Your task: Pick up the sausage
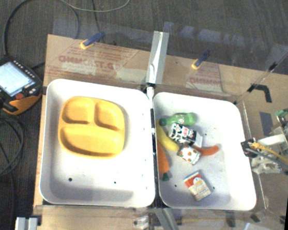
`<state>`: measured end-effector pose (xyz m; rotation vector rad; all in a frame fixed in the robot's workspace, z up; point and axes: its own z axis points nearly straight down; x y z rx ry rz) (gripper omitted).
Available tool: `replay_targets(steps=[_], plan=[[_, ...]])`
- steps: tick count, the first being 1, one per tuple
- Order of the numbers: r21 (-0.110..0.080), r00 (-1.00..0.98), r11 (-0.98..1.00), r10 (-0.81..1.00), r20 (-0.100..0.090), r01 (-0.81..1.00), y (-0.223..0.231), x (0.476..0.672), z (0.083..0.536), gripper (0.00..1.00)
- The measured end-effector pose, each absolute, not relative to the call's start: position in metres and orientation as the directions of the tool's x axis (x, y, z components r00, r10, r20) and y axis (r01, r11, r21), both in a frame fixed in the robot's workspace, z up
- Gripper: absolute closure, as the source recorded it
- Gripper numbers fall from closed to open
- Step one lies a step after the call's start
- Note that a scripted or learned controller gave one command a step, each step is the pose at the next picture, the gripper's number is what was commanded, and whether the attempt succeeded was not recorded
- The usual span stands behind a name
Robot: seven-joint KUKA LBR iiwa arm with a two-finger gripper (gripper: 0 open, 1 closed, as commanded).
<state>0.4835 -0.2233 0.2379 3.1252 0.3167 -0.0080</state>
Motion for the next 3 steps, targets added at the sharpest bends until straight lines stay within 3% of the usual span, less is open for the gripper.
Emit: replay_targets(steps=[1,2,3], plan=[[0.000,0.980,-0.980,0.201,-0.005,0.201,-0.223,0.484,0.224,1.00],[-0.001,0.980,-0.980,0.201,-0.004,0.201,-0.223,0.484,0.260,1.00],[0.001,0.980,-0.980,0.201,-0.004,0.201,-0.224,0.484,0.260,1.00]])
